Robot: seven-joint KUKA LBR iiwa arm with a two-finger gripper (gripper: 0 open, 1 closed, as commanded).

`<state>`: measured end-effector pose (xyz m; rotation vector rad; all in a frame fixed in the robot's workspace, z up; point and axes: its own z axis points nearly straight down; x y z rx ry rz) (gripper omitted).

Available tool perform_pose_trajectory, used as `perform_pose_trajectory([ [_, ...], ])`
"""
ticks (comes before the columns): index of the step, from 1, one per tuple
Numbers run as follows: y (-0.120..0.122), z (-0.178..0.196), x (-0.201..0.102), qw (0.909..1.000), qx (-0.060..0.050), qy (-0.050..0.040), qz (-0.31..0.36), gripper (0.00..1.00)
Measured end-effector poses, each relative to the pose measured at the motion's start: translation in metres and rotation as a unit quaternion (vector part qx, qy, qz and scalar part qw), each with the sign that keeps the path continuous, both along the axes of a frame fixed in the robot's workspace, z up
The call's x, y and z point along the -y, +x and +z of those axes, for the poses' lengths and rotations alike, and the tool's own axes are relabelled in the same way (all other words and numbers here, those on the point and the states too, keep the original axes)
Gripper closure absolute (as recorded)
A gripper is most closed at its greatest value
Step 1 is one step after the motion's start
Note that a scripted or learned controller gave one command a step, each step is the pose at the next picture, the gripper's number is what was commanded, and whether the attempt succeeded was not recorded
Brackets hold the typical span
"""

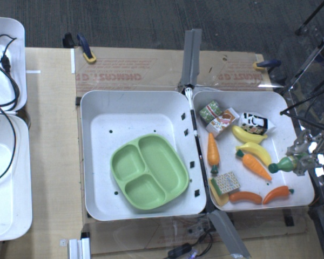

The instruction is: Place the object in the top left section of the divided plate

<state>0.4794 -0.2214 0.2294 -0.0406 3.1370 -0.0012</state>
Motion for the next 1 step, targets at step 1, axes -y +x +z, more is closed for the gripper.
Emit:
perform_pose_trajectory([
  [1, 0.0129, 0.0154, -0.0093, 0.9906, 0.0, 0.0002, 0.137, 1.0],
])
